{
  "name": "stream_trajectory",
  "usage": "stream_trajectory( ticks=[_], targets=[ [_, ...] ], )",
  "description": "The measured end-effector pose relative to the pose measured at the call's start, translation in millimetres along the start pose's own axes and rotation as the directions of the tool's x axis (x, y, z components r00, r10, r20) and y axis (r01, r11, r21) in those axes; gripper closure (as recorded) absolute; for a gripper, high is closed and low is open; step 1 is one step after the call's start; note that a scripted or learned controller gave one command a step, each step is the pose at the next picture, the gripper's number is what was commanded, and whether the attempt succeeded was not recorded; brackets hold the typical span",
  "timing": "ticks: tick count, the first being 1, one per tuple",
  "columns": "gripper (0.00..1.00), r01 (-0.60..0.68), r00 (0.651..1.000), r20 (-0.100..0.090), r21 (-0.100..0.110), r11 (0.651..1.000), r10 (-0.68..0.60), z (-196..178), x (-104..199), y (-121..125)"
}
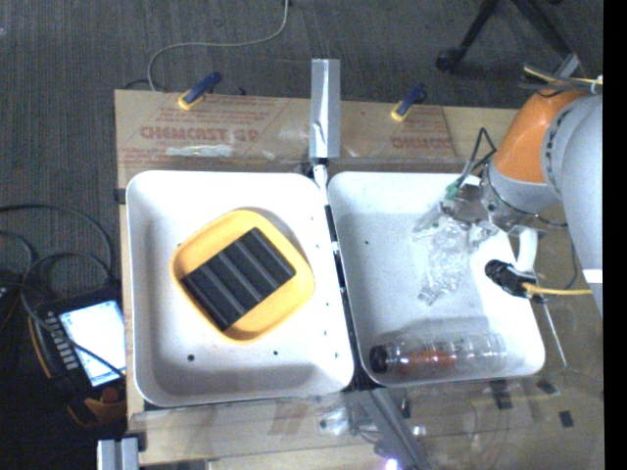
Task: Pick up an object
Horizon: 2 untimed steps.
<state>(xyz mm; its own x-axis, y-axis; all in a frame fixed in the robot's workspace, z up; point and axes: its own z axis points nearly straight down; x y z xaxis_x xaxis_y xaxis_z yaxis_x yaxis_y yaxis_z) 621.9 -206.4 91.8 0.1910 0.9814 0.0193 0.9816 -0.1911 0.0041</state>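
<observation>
In the left bin [157, 213] lies a yellow rounded block [245, 272] with a black ribbed top, turned at an angle. The right bin [377, 262] holds a crumpled piece of clear plastic [443, 255] near its right side. A clear plastic bottle [441, 352] with a dark cap end lies on its side along the front wall. My gripper [458, 202] hangs at the back right of the right bin, right at the upper end of the crumpled plastic. I cannot make out whether anything is held.
A metal bar [324, 111] stands upright behind the seam between the bins. Two blue-and-yellow clamps [199, 90] [409, 102] hold the cardboard backing at the rear. A tablet [86, 339] lies on the floor to the left.
</observation>
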Motion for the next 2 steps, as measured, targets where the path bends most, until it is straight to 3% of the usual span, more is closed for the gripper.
stream_trajectory(
  ticks=[1, 2],
  targets=[
    [0.0, -0.108, 0.994, 0.02, -0.009, 0.994, 0.108, 2.4, 39.8, -3.0],
    [0.0, -0.095, 0.995, 0.023, 0.003, 0.995, 0.095, -147.3, 19.9, -45.1]
  ],
)
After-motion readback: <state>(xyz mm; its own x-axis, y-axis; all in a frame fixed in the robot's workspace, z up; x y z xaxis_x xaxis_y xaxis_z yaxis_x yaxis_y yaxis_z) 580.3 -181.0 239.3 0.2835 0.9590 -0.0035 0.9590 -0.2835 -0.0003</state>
